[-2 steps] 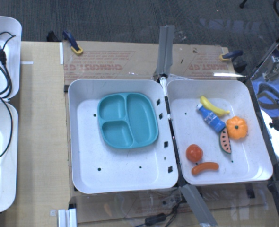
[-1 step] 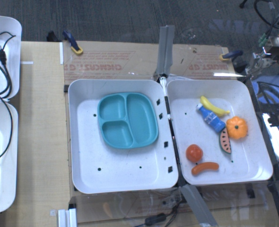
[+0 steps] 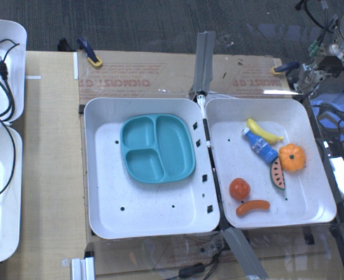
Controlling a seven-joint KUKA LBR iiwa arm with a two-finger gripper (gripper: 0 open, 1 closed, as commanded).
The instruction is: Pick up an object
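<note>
Camera view: a teal three-compartment plastic plate (image 3: 158, 147) lies mid left white bin (image 3: 102, 214). I'd target the round red toy tomato (image 3: 239, 188) near the right white bin's (image 3: 318, 209) near edge, descending centred. The gripper (image 3: 328, 60) hangs beyond the far-right corner; I cannot tell its state.

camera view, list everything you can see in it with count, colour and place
shallow white plastic bins: 2, white, side by side on the bench
teal three-compartment plastic tray: 1, teal, left bin
yellow toy banana: 1, yellow, right bin, top
blue toy bottle: 1, blue, right bin, beside the banana
orange toy pumpkin: 1, orange, right bin, right side
toy watermelon slice: 1, red and green, below the pumpkin
red toy tomato: 1, red, right bin, lower part
orange toy sausage: 1, orange, below the tomato
blue and yellow clamps: 2, bench's far edge
</note>
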